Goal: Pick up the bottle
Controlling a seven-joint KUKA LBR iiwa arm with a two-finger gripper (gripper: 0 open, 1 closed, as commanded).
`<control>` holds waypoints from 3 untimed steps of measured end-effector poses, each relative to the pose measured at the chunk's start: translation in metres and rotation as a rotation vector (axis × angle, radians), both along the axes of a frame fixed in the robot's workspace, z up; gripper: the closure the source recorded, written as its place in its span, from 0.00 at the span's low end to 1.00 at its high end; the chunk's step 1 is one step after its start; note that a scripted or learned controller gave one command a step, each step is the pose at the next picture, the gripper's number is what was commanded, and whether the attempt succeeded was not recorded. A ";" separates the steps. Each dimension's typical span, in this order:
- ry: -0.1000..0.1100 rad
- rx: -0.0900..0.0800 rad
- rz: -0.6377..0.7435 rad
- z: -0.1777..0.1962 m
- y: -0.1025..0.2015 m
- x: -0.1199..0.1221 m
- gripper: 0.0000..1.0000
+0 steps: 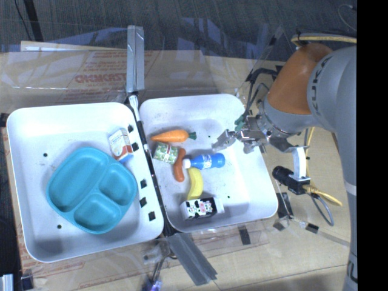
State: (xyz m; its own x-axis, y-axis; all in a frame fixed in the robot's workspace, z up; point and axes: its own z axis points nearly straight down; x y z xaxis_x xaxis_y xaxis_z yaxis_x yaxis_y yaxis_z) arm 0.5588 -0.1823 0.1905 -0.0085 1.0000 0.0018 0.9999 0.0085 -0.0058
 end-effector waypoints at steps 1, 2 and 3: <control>-0.003 0.000 0.112 -0.099 -0.015 0.010 0.00; -0.006 -0.001 0.171 0.020 0.009 0.050 0.00; -0.001 0.000 0.133 -0.085 -0.028 -0.014 0.00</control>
